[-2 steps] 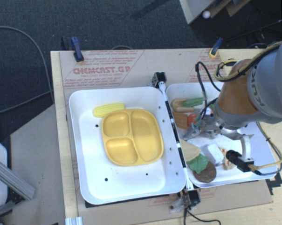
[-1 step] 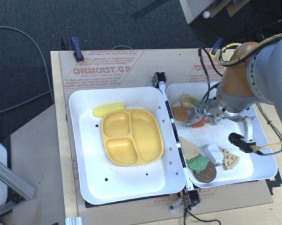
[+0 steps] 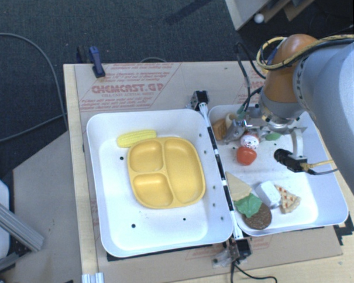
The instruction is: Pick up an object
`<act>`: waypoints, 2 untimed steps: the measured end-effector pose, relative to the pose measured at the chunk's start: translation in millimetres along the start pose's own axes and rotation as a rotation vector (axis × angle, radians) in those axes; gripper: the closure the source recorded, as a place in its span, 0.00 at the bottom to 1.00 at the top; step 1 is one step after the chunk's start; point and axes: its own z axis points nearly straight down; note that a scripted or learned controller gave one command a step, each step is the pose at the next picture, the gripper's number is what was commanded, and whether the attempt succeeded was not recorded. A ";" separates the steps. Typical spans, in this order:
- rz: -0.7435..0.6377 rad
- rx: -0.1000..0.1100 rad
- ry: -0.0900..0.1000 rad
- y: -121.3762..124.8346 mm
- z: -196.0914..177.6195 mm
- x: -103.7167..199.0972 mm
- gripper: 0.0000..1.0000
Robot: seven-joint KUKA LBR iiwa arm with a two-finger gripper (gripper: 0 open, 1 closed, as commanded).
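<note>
The red round toy point(image 3: 246, 156) lies just beside the tool point(image 3: 248, 129), toward the view's bottom. You cannot tell whether the tool is clenched.

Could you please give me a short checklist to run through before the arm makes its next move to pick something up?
1. Tool is over the right bin, where most objects lie: ok.
2. A candidate is close by: the red round toy lies just below the tool in the view: ok.
3. Candidate is free of neighbours: a white-and-red toy sits right against it: not ok.
4. Tool is not already carrying something: cannot tell.
5. Yellow plate and corn cob in the left bin lie away from the arm: ok.
</note>
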 end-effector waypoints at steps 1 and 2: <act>-0.003 0.047 0.010 15.2 5.9 -2.2 0.00; 0.000 0.044 0.005 15.2 5.9 -0.1 0.00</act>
